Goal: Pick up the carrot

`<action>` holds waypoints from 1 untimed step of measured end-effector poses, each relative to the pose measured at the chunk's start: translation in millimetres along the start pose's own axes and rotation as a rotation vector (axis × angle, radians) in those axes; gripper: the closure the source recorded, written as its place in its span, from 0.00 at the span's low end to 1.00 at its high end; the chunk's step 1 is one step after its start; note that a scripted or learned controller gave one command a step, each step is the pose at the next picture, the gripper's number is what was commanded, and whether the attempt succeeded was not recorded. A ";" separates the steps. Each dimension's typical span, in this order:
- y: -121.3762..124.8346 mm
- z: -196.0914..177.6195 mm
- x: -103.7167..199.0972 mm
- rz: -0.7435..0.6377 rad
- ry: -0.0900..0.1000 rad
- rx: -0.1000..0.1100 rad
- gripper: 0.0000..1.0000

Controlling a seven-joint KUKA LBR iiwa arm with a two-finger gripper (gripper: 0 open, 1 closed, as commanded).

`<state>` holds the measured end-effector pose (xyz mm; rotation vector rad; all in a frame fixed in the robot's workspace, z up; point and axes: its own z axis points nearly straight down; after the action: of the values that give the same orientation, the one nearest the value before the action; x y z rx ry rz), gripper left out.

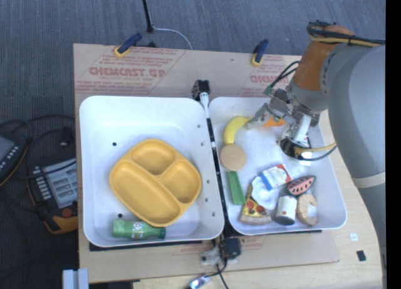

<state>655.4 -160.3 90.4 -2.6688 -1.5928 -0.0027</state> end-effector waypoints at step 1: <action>0.3 0.3 -0.3 -0.019 0.001 0.000 0.00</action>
<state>655.5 -160.8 90.1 -2.6531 -1.6179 -0.0037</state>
